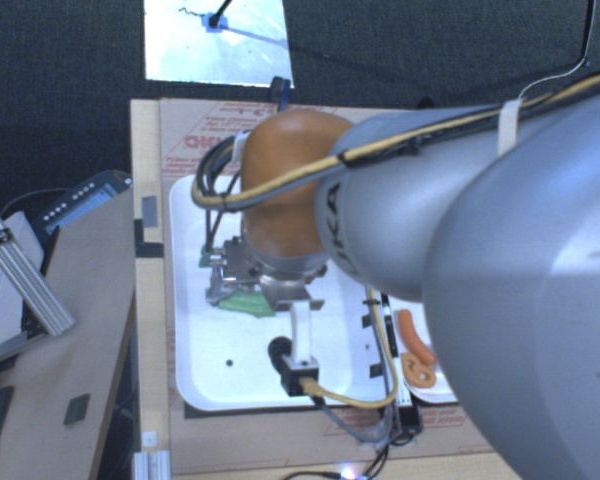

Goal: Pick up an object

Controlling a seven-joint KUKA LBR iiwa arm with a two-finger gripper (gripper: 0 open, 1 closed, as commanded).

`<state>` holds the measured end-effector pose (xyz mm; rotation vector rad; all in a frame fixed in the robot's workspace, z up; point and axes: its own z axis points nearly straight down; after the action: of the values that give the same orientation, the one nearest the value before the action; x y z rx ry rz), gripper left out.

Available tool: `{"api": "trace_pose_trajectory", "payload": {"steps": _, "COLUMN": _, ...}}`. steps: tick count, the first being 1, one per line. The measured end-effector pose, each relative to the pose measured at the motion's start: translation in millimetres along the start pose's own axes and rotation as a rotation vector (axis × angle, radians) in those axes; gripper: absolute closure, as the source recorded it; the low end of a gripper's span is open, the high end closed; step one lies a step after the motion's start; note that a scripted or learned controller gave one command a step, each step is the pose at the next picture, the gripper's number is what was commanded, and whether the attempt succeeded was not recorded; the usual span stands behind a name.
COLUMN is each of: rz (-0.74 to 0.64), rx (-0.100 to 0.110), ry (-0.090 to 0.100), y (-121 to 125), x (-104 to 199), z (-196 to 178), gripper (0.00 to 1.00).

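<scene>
The grey arm is taking up most of the right side, reaching in from the right w/ its orange band sitting over the left bin. A yellow cable is running along the arm and looping around the orange band.

The worktop is carrying two shallow white bins side by side; the right bin is mostly covered by the arm, w/ just a corner showing at the bottom.

The hand is hanging below the orange band, over the middle of the left bin, approx. above a green object. Can't tell how far the hand is opening, or whether it's got hold of anything: the wrist is blocking it.

The green object is lying flat on the left bin's floor, partly tucked under the hand. Its long axis is running roughly left-right, slightly tilted down to the right; can't tell which end it's pointing with.

In the right bin's visible corner, an orange object is lying w/ its long axis approx. top-to-bottom, leaning a bit right at the lower end.
</scene>
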<state>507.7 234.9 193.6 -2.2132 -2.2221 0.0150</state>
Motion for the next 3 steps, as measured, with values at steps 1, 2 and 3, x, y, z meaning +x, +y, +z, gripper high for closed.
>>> {"api": "trace_pose_trajectory", "payload": {"steps": 1, "rz": -0.002, "rx": -0.026, "ry": 0.012, "y": -22.2, "x": 0.0, "z": -163.3, "gripper": 1.0}}
{"api": "trace_pose_trajectory", "payload": {"steps": 2, "rz": 0.0, "rx": -0.03, "ry": 0.012, "y": -24.1, "x": -14.9, "z": -328.2, "gripper": 1.0}}
{"api": "trace_pose_trajectory", "payload": {"steps": 3, "rz": 0.001, "rx": -0.002, "ry": -0.001, "y": -24.7, "x": -0.4, "z": -216.4, "gripper": 1.0}}
